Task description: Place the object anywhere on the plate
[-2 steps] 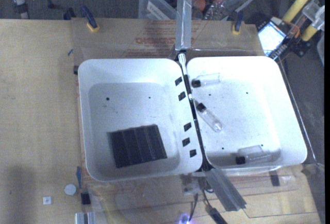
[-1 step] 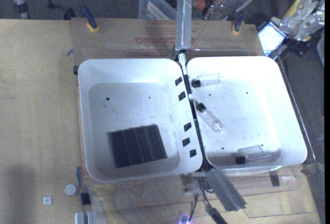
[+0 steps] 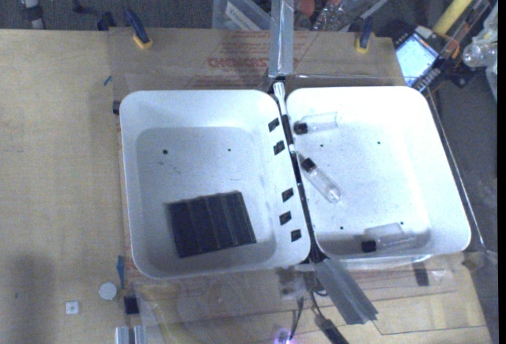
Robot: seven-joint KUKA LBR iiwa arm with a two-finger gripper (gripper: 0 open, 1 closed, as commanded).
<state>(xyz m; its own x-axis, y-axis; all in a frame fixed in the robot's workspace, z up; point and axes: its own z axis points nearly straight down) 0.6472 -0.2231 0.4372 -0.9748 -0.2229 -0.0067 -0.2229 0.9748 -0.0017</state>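
Plate: a dark ribbed rectangle (image 3: 212, 224) lying flat on the floor of the left bin (image 3: 126, 176), toward its near edge, slightly skewed to the bin walls.
Candidate objects: 3 clear vials with black caps, all in the right bin (image 3: 447, 176); the task sentence does not say which one is meant.
Upper vial (image 3: 318, 123): near the far-left corner, long axis almost across the view, cap toward the divider.
Middle vial (image 3: 321, 179): just beside the divider, long axis diagonal, cap at the far-left end.
Lower vial (image 3: 387, 238): against the near wall, long axis almost across the view, cap on the view's left.
Key relation: the plate lies to the view's left of every vial, across the raised rims where the 2 bins meet, so any carry must lift over that ridge.
Nearest to plate: the middle vial, by my judgement.
Arm side: it reaches in from the view's right, so the vials sit on its nearer side and the plate beyond them.
End effector: I cannot tell whether its fingers are apart or together.
Task progress: no vial rests on the plate; the pick is not yet done.
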